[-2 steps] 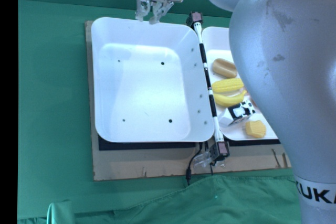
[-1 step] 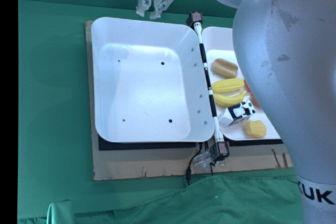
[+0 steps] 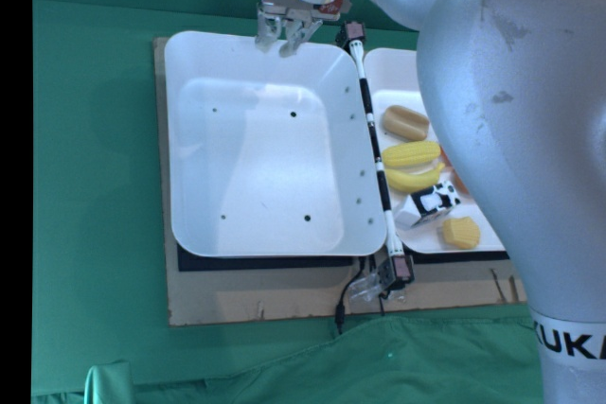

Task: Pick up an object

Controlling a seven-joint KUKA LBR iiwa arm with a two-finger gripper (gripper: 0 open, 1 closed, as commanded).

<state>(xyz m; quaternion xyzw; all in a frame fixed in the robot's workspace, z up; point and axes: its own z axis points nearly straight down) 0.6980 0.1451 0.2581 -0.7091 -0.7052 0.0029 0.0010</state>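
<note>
Nearest the camera: my own grey metal arm (image 3: 511, 137) fills the right side and hides part of the right-hand shallow white plastic bin (image 3: 398, 71).

Objects visible in that bin, near to far: a small yellow faceted block (image 3: 460, 233) at the near edge; a black-and-white cow-patterned toy (image 3: 434, 200) just beside it; a curved yellow banana-shaped toy (image 3: 417, 178); a yellow corn-cob toy (image 3: 410, 153) touching or nearly touching the banana; a tan bread-roll-shaped toy (image 3: 405, 121) farthest. All look like small, light plastic play food, loosely clustered.

Left-hand shallow white plastic bin (image 3: 189, 61): a few dark specks on its floor.

Tool (image 3: 281, 42): at the far rim of the left bin, fingers pointing down, a small gap between them, nothing held.

Judgement: pick not yet begun; I am still at the approach step, over the wrong bin for any candidate. Next move calls for travelling right across the black-and-white striped divider bar (image 3: 371, 137), then descending on one toy. The bread roll sits somewhat apart from the others and looks the easiest target.
</note>
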